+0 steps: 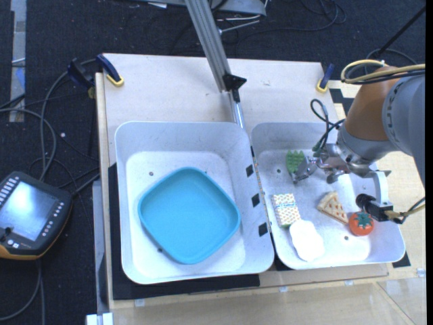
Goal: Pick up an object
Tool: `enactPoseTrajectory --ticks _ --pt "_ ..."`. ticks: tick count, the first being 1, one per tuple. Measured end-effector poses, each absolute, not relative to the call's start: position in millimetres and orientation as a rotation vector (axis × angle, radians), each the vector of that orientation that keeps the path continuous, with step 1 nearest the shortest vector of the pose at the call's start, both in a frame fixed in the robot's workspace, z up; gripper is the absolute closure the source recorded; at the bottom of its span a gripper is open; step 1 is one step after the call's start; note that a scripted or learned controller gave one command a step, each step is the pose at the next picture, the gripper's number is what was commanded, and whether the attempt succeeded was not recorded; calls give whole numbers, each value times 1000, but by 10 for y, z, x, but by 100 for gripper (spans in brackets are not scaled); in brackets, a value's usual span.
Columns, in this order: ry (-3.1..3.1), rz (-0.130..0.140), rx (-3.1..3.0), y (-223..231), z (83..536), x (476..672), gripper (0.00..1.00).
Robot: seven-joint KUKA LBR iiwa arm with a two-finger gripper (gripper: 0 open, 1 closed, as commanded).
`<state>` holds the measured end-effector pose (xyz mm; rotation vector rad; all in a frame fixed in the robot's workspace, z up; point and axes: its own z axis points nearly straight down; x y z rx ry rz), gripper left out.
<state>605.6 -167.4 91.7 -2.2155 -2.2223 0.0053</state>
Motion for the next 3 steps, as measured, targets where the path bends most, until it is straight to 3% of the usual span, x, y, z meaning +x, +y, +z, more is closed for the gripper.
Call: enactPoseTrajectory --ticks 1,3 --pt "-2224 10 -2211 -1665 992 6060 100" --pt "-2224 3 -2218 -1670 1762 6049 100"
